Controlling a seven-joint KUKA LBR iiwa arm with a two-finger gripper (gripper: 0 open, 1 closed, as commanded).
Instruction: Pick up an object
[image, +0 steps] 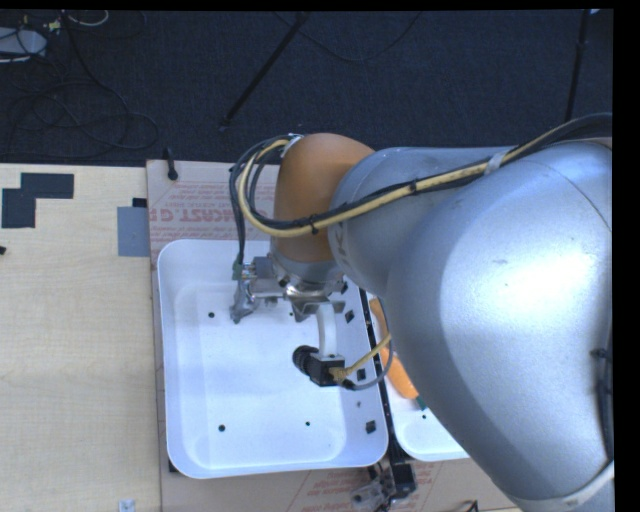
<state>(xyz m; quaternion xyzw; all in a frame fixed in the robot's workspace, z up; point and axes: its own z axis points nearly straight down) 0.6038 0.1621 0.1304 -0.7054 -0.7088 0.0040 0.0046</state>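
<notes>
Camera view: gripper (268, 300) is hanging over left bin (185, 400), upper half. Finger state: can't tell, and the rig says skip it. Orange obj (400, 378) is peeking out under arm (480, 290) in right bin (425, 445), i.e. right of gripper, across divider. Long axis hidden.

An orange object (400, 377) in the right bin (430, 445)

Just a narrow sliver of it shows, smooth and rounded, plain orange with no marking to be made out; it lies at the left side of the right bin, close beside the wall shared with the left bin (200, 400); the grey arm (500, 300) covers the rest of it, so its full shape and kind cannot be told; whether it lies flat or tilted cannot be told either.
</notes>
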